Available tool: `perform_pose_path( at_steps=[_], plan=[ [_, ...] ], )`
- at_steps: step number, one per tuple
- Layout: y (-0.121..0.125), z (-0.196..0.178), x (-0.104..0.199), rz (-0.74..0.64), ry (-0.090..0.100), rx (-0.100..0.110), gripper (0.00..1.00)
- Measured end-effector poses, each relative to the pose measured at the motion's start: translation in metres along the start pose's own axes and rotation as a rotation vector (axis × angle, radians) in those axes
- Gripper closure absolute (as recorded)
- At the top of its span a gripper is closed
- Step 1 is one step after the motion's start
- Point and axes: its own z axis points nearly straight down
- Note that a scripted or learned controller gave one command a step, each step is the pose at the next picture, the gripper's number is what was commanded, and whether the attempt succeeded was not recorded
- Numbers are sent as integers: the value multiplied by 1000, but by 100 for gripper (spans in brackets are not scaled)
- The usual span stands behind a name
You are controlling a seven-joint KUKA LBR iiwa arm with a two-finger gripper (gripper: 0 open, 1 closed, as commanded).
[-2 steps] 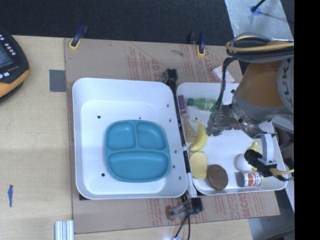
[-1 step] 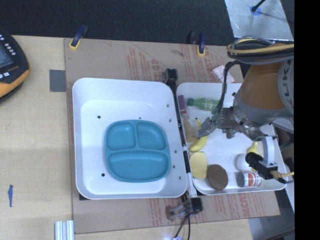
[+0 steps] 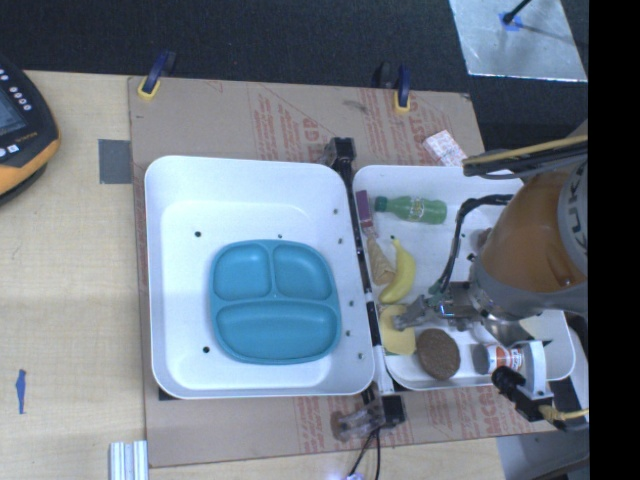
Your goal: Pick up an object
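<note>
From above, the left bin (image 3: 170, 268) held a blue divided plate (image 3: 274, 301), while the right bin (image 3: 425, 174) held a green bottle (image 3: 412, 209) near its far wall, a banana (image 3: 400, 275) by its left wall, a yellow piece (image 3: 398, 340) below that, a brown disc (image 3: 437, 353) and a white bottle with a red cap (image 3: 515, 358). The arm (image 3: 530, 238) reached in from the right with its gripper (image 3: 425, 311) low over the right bin, just beside the banana and above the disc; whether it was open or gripped anything could not be told.
</note>
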Motion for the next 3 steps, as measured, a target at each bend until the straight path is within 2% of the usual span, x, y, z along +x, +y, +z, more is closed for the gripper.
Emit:
perform_pose_path(
  at_steps=[1,2,3],
  plan=[
    [5,9,-27,-1,-5,-14,0],
    [58,-96,20,-12,-2,-21,0],
    [77,-9,5,-5,-3,-2,0]
  ],
)
